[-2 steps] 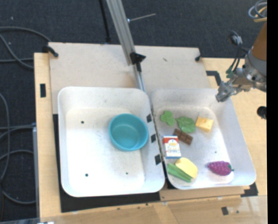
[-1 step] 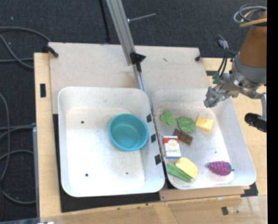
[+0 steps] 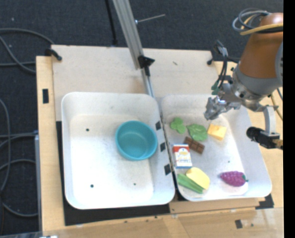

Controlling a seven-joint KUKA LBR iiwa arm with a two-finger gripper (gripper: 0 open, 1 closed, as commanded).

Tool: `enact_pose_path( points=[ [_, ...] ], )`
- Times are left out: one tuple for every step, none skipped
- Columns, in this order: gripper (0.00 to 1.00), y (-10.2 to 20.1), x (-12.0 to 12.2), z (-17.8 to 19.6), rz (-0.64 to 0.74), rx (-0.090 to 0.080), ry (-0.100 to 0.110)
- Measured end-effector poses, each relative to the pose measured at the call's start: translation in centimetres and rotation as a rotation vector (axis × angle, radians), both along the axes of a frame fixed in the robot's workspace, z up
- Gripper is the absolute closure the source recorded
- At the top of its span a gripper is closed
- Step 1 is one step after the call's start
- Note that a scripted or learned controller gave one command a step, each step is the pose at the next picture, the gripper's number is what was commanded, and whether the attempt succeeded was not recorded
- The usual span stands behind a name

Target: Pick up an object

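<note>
Your gripper (image 3: pixel 212 110) hangs over the right bin (image 3: pixel 254 157), just above a yellow cheese-like wedge (image 3: pixel 217 132); you cannot tell how its claw is set. Near the wedge lie two crinkled green leaves (image 3: pixel 189 128), a brown bar (image 3: pixel 194 145), a small printed carton (image 3: pixel 182 156) and purple grapes (image 3: pixel 232 178). A smooth teal bowl (image 3: pixel 136 140) sits in the left bin (image 3: pixel 83 148).

The arm (image 3: pixel 260 53) enters at the far right as a thick rounded body, its upper segment glossy orange-brown and the section below it smooth grey. Pale looped cables (image 3: pixel 247 20) curl over its far side, and a thin dark cable runs down its left flank. At the wrist sits a cluster of grey metal parts, ending in the small metallic gripper (image 3: pixel 212 109).
</note>
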State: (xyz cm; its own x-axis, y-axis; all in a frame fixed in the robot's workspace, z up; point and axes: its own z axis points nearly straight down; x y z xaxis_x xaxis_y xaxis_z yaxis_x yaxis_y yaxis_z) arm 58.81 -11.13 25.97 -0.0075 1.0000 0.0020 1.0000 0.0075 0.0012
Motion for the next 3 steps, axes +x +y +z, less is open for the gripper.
enact_pose_path(
  points=[
    [1.0, 4.6, -2.0, -1.3, -0.003, -0.002, 0.002],
    [1.0, 9.3, -2.6, -1.3, 0.0, 0.0, 0.001],
    [1.0, 15.1, -4.6, -1.0, 0.001, 0.001, 0.001]
  ],
)
